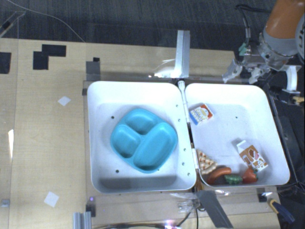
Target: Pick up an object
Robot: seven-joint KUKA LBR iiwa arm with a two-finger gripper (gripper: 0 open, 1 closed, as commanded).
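From the camera view, the task looks barely begun: nothing has been lifted, and every candidate object lies in the bins. The end effector (243, 73) hangs at the far right of the tabletop, just beyond the far rim of the right bin (267, 99), over the bin's far-right corner rather than above any item. Its fingers appear spread apart with only empty space between them, so it grips nothing, though they are small and somewhat blurred here.

In the right bin, a small white packet (200, 113) lies near the far-left corner, close to the divider between the bins. A brown and white carton (251, 156) rests toward the near-right corner. Along the near edge sit a waffle-like piece (205, 162), a sausage (218, 173), a green item (233, 179) and a red item (249, 176), bunched closely, some touching.

The left bin (95, 128) carries a blue divided tray (144, 140) near its middle.

What remains, by my judgement, is everything: choosing an object, moving in over it, descending, closing and lifting
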